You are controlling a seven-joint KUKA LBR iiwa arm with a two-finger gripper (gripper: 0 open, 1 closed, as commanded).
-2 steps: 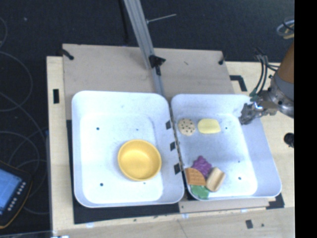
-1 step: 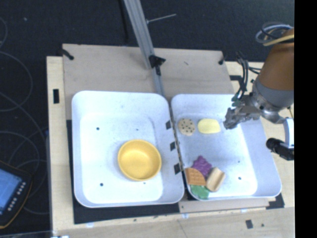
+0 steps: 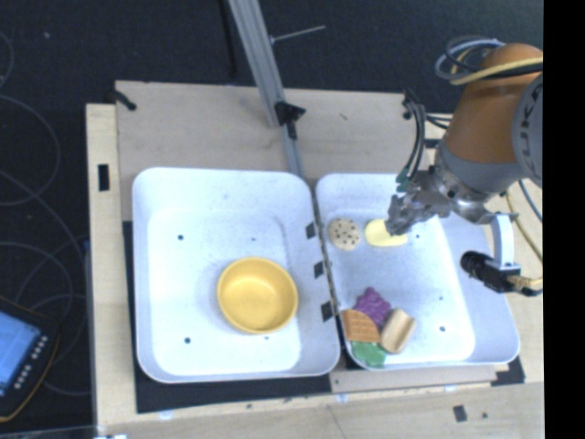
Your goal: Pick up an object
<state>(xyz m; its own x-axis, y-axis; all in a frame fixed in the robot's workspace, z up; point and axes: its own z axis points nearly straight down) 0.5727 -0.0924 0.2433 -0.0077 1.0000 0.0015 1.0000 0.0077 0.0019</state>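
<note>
Plainly unlettered: jaws over yellow piece [image 3: 384, 235], right bin [image 3: 457, 337].

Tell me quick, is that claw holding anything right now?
Gripper: down over the pale yellow piece in the right bin; a grip cannot be told.

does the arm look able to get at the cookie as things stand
Probably yes. The cookie lies alone in the right bin, nothing on top of it, and the gripper hovers just beside it over the yellow piece.

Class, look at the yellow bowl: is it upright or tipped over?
Upright: the yellow bowl shows its round open mouth facing up in the left bin.
</note>
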